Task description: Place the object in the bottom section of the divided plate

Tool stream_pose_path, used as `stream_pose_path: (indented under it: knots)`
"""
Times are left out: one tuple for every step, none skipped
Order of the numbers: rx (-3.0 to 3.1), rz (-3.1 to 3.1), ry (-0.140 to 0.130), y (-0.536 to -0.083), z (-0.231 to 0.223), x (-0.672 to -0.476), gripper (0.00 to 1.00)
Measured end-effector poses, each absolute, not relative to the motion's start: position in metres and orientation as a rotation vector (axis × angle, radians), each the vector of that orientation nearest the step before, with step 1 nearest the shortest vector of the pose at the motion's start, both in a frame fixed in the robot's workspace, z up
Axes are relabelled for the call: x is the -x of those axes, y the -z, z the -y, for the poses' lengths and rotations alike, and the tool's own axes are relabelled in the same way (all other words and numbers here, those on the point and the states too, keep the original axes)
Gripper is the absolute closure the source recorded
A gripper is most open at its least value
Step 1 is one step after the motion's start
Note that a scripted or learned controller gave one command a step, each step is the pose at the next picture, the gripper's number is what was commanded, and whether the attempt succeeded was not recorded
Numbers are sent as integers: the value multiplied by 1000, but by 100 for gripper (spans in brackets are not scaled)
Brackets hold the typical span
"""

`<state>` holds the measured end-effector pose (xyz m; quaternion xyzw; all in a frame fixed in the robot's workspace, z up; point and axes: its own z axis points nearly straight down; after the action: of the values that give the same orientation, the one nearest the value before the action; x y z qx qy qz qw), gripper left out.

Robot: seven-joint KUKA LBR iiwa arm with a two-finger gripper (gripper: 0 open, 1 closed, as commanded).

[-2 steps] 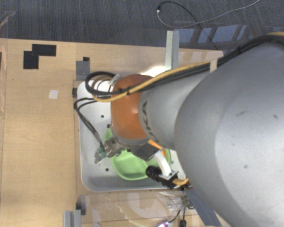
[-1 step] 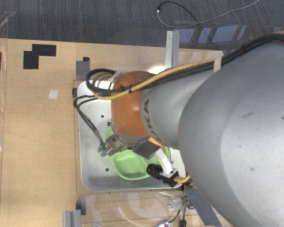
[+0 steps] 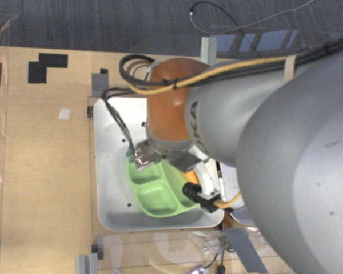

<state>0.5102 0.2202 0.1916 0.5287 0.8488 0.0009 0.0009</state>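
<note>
The smooth grey arm [image 3: 286, 153] bulks nearest, its orange band [image 3: 168, 104] rounded and glossy. Below it a light green divided plate [image 3: 157, 193], moulded plastic with rounded sections, lies in a shallow white bin [image 3: 111, 170] on the pale wooden surface [image 3: 40, 181]. The hand [image 3: 142, 156] hangs over the plate's upper section; whether it is apart or together cannot be told, and the object is hidden.

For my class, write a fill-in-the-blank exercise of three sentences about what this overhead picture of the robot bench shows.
1. The divided plastic plate is coloured ____.
2. The plate lies inside a shallow ____ bin.
3. The grey robot arm wears a band of ____ colour above its wrist.

Missing words: green; white; orange
</note>
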Motion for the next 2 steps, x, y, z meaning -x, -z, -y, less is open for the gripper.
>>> stream_pose_path:
  knots:
    - [-1659,-2666,-2,-192,-220,-510,0]
    - [-1261,-2876,-1,-182,-226,-487,0]
